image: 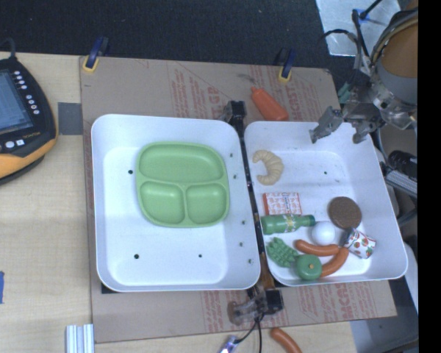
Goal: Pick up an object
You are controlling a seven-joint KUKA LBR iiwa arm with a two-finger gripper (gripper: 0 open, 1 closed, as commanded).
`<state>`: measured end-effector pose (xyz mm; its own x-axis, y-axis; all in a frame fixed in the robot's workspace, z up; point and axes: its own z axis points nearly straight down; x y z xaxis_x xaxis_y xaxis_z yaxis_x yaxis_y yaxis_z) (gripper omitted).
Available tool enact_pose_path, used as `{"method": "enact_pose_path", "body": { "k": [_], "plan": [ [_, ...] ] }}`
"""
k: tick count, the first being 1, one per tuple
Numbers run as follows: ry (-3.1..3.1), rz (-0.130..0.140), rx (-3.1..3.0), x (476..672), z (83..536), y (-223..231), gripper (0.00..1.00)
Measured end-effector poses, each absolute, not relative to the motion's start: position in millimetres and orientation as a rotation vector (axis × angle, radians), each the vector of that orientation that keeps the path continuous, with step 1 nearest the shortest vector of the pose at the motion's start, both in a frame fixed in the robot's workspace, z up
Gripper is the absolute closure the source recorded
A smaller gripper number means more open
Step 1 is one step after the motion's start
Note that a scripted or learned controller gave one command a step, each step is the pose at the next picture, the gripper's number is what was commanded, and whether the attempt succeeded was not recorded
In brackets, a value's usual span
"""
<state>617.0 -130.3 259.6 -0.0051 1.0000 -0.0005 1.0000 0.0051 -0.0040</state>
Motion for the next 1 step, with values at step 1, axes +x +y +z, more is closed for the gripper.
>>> {"method": "enact_pose_path", "body": {
  "k": [1],
  "plan": [
    [-2.224,0.008,-2.213,577.1,118.4,-146.8,0.00]
  ]
}}
